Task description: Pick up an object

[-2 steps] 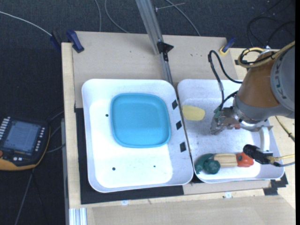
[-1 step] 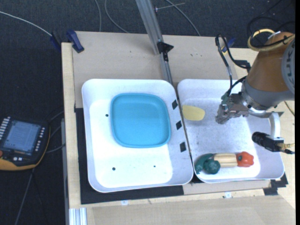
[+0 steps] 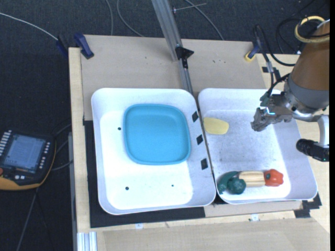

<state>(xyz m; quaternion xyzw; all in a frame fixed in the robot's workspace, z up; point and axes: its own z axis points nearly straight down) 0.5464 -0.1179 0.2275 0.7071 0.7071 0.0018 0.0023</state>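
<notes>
My gripper [image 3: 260, 122] hangs over the right bin [image 3: 251, 145], near its upper right part, with nothing visible between its fingers. A flat yellow piece [image 3: 215, 125] lies on the bin floor to the gripper's left. Along the bin's front wall lie a dark green round object [image 3: 231, 183], a tan wooden stick [image 3: 252, 178] and a red piece [image 3: 274, 178], touching in a row. A light blue square plate [image 3: 157, 134] rests in the left bin [image 3: 110, 161].
A slanted metal pole [image 3: 170, 27] runs down to the gap between the bins. Blue clamps [image 3: 82, 45] sit on the bench's back corners. A handheld control pendant [image 3: 23, 156] lies on the floor at left. Cables trail across the dark carpet.
</notes>
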